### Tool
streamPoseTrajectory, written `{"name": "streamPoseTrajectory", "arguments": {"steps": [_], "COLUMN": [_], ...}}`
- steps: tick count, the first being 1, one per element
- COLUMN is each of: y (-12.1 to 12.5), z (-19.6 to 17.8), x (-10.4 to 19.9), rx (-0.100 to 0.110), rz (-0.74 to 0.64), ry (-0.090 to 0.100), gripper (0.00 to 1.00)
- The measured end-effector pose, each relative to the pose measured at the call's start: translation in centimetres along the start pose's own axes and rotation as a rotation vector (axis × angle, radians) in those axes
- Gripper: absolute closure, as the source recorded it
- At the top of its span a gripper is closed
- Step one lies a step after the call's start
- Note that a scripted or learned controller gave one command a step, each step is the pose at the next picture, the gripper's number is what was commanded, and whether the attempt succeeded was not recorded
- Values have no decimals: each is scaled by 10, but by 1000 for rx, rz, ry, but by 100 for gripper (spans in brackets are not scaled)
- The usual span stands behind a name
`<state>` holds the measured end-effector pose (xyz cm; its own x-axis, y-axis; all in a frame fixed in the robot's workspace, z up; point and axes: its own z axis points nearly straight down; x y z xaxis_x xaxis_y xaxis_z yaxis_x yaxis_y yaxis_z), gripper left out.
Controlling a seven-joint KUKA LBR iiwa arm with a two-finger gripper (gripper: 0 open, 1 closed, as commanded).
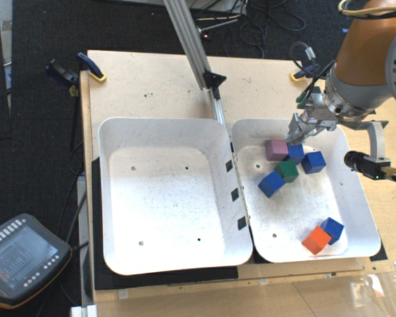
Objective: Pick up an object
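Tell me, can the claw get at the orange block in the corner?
Probably yes. The orange block lies uncovered in the right bin, touching just one blue block. The claw hovers over the far cluster, with open floor between.

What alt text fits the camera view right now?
The gripper hangs low over a cluster of blocks in the right bin: pink block, green block, three blue ones. An orange block and blue block sit near that bin's front corner.

Grey arm, orange band, cables at wrist, metallic pincer.
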<state>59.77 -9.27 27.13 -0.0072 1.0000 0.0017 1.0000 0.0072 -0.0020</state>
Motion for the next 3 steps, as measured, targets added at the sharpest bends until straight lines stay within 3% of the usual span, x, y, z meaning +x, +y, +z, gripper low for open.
{"name": "streamPoseTrajectory", "arguments": {"steps": [2, 3], "y": [-15, -18], "z": [1, 24], "x": [98, 152], "rx": [-1, 2], "rz": [-1, -1], "ry": [0, 0], "gripper": [100, 100]}}
